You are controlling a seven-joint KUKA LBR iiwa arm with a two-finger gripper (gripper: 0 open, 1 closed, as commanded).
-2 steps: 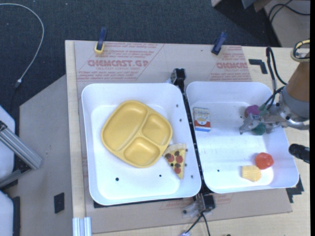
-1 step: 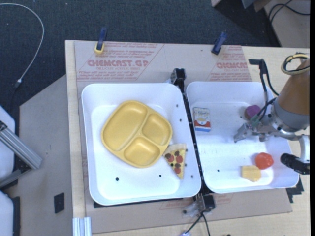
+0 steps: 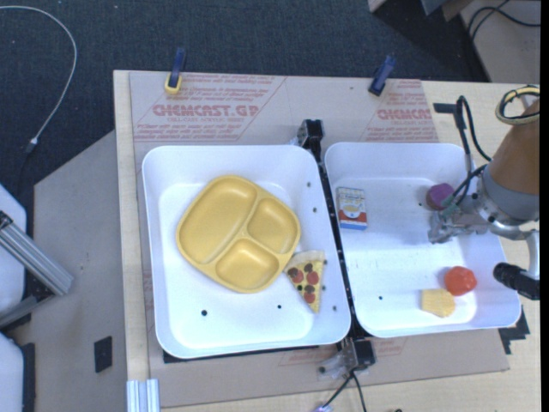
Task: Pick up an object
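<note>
Overhead, the gripper hangs low in the right bin, just beside a purple toy; its grip state cannot be told. The toy looks light, rounded and likely slippery, best pinched across its middle.

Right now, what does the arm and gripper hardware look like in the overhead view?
The arm has an orange band above a grey wrist section. Below it sits a small grey metal gripper with thin dark cables running up along the wrist. A looped pale cable sits at the arm's top edge. No markings are readable.
</note>
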